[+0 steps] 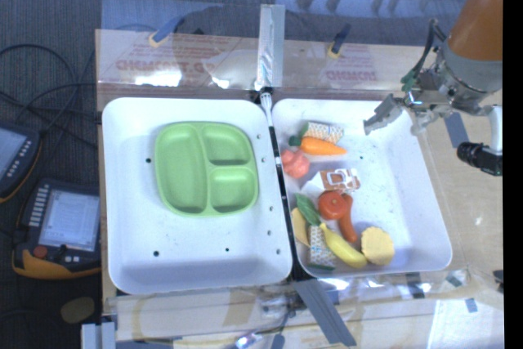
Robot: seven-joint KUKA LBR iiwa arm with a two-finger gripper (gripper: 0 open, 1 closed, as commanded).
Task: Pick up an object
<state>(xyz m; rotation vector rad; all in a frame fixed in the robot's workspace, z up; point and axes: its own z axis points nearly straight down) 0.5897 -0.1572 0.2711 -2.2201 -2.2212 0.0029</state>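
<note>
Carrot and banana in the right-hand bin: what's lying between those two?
In the camera view, between the carrot and the banana lie a small white and red piece and, below it, a red toy with a round head.

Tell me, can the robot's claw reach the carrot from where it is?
Probably yes. The claw hangs over the right bin's upper right part, and the carrot lies open on top near the bin's upper left, with nothing covering it and bare floor between them.
</note>
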